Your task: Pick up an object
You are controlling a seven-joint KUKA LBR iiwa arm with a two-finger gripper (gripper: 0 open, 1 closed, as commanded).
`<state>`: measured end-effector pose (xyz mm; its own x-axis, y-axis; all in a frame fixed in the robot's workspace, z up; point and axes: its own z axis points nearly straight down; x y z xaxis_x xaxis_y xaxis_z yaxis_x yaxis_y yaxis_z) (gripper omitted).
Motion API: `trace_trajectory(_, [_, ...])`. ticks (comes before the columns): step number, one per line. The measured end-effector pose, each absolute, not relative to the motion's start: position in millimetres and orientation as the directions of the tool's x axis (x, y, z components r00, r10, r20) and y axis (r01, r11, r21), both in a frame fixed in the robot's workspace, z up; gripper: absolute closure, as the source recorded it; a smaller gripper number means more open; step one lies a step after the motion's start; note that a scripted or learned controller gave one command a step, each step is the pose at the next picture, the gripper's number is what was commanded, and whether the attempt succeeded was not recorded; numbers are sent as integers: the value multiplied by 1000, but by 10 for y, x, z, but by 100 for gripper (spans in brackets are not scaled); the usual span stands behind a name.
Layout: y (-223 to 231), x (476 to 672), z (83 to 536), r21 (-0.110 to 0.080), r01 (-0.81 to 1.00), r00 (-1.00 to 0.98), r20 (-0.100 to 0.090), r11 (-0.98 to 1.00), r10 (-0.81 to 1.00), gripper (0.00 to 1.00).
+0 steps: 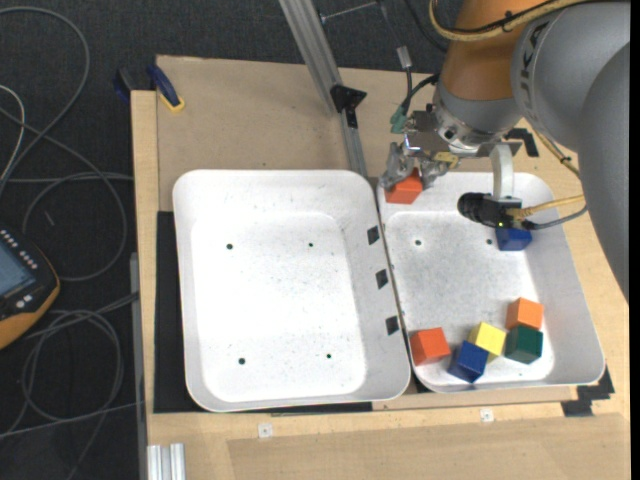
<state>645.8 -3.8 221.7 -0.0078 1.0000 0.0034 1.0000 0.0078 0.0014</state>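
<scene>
The grey arm (585, 78) wears a rounded orange band (495, 43), looped with black cables (455, 8), above a metallic wrist (465, 133).

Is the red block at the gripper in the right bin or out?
In: the red block sits over the right bin's far left corner, under the gripper.

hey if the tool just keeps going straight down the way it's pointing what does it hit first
Probably the red-orange block directly beneath the tool, at the far left corner of the right bin. Depth is unclear from this slanted view.
</scene>
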Motion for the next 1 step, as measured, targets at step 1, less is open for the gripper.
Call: trace_trajectory(1, [534,6346,2204,-3,1000,-7,4,7,1000,100])
